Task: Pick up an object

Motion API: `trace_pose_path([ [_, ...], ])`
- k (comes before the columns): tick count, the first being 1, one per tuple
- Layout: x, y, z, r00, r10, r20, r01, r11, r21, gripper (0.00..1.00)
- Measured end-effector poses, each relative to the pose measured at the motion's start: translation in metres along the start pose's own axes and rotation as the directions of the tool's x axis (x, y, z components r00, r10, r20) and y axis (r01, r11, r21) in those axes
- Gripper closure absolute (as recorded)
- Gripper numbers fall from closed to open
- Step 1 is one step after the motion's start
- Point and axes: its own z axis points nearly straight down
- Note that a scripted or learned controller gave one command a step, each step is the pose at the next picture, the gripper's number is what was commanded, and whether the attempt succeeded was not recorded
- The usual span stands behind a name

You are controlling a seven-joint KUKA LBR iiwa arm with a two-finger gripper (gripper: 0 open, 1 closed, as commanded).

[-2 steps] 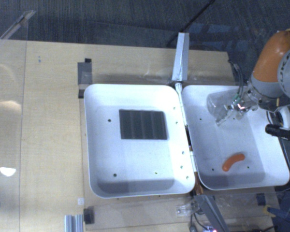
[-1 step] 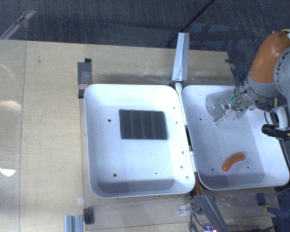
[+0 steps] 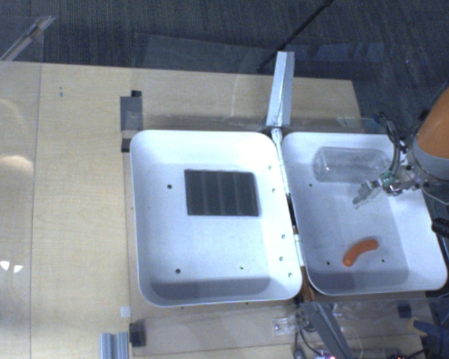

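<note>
Status: pick not yet done. The claw (image 3: 370, 188) sits over the right bin (image 3: 426, 275), w/ its fingers slightly apart and nothing seen between them. The clear bottle (image 3: 348, 163) lies just up-left of the claw, tip close to it, poss. touching; view too blurred to confirm. The orange sausage (image 3: 360, 251) lies below the claw, well apart. You still need: grasp, lift.
</note>
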Motion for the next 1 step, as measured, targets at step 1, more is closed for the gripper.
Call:
trace_pose_path([
  [1,0.0844,-0.0656,0.0261,0.997,-0.079,0.004,0.079,0.997,-0.008,0.0],
])
